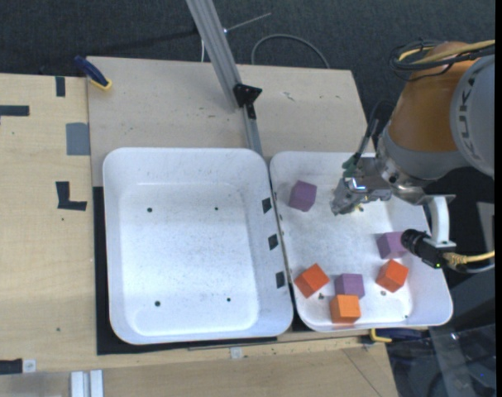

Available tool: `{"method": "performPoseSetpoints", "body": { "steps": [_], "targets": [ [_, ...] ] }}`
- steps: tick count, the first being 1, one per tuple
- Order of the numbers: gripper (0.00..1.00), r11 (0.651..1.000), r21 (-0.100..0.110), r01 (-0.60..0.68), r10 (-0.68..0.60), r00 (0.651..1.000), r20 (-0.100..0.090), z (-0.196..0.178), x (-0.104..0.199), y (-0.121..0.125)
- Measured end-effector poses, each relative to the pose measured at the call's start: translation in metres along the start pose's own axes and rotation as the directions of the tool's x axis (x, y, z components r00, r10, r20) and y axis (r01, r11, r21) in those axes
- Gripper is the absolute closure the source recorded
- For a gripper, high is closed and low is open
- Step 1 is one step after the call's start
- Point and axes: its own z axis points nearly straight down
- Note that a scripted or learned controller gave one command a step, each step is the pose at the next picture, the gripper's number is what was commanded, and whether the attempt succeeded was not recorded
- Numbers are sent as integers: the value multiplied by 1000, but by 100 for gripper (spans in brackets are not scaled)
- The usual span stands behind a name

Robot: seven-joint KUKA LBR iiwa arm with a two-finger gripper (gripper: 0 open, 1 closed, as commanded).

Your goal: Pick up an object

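Note:
The right bin holds several small blocks. A purple block lies near its upper left. Another purple block sits at the right, with an orange block just below it. Along the front lie an orange block, a purple block and an orange block. My gripper hangs over the upper middle of this bin, to the right of the first purple block, and I see no block between its fingers.
The left bin stands beside the right one. A slanted metal pole crosses the bench behind the bins. A blue and yellow tool lies at the bench's back left.

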Motion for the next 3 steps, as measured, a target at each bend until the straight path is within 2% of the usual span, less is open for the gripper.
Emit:
{"method": "performPoseSetpoints", "body": {
  "steps": [2,3],
  "targets": [
    [100,1000,0,0,0,1000,-1,-11,101,23],
    [100,1000,1,-1,1,1000,0,3,150,33]
  ]
}}
